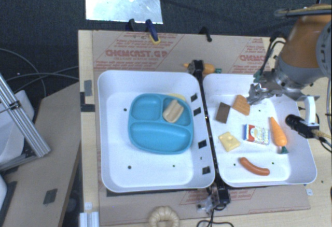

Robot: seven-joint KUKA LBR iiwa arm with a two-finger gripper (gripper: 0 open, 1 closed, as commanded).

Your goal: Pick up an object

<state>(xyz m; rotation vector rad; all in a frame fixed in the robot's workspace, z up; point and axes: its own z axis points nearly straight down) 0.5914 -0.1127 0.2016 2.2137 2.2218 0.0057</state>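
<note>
Two white bins side by side on tabletop [129,47]; gripper [255,97] low over right bin [306,169], just beside tan cracker [240,104], grip state unclear. Nearby: brown block [223,112], carrot [278,131], sausage [253,166]. Blue plate [158,135] in left bin [111,132].

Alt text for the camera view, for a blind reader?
The gripper hovers over the right bin, near a tan cracker; a carrot and sausage lie there too. The left bin holds a blue tray.

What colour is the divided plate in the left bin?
Light blue; the divided plate shows clearly in the camera view.
</note>
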